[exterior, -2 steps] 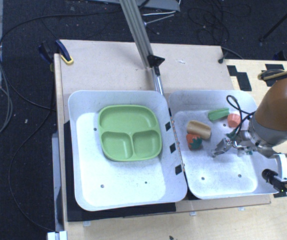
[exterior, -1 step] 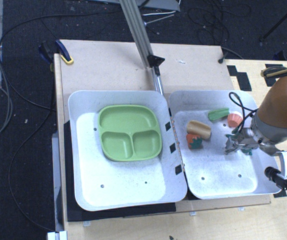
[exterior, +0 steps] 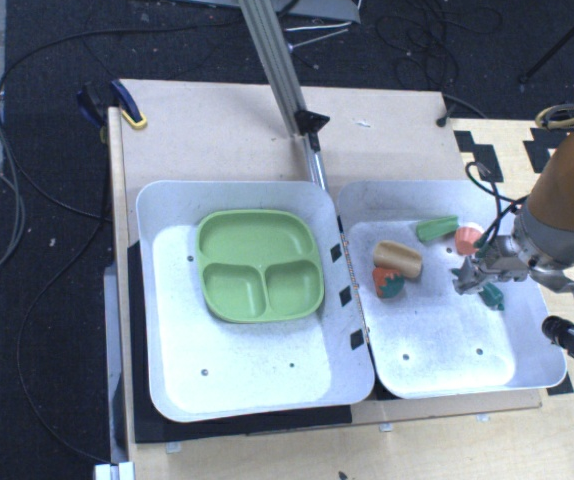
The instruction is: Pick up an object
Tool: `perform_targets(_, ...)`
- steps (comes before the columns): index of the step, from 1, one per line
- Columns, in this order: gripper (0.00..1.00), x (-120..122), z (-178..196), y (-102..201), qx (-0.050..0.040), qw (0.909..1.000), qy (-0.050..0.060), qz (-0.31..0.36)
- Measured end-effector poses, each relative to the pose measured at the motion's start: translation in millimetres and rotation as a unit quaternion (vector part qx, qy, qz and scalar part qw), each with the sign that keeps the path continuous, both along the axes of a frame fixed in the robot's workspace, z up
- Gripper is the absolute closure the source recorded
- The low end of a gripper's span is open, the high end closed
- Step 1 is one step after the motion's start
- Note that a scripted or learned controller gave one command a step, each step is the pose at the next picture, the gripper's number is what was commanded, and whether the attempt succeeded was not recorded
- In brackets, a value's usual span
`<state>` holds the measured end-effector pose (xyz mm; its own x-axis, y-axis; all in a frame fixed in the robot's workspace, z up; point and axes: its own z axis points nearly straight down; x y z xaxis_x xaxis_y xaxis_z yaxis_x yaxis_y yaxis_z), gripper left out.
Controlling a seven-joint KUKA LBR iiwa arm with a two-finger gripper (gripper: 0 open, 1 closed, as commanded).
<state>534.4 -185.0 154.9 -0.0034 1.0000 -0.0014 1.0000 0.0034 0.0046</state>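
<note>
in the right bin (exterior: 527, 368), the tool (exterior: 474, 276) hovers beside toys; its grip state unclear.

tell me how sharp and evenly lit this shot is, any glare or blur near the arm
Camera view: soft overall, with even overhead light; the green plate reads clearly, and the left bin casts a dark shadow under its front edge. The right bin looks bright and slightly washed out, without hard glare. The gripper and the small toys beside it are blurry, so their outlines merge.
</note>
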Motion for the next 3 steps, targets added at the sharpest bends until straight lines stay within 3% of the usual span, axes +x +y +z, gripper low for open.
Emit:
perform_targets(2,1.0,-6,102,-6,-0.0009,1.0,-0.001,0.0)
perform_targets(3,1.0,6,106,42,0.0011,1.0,0.001,0.002)
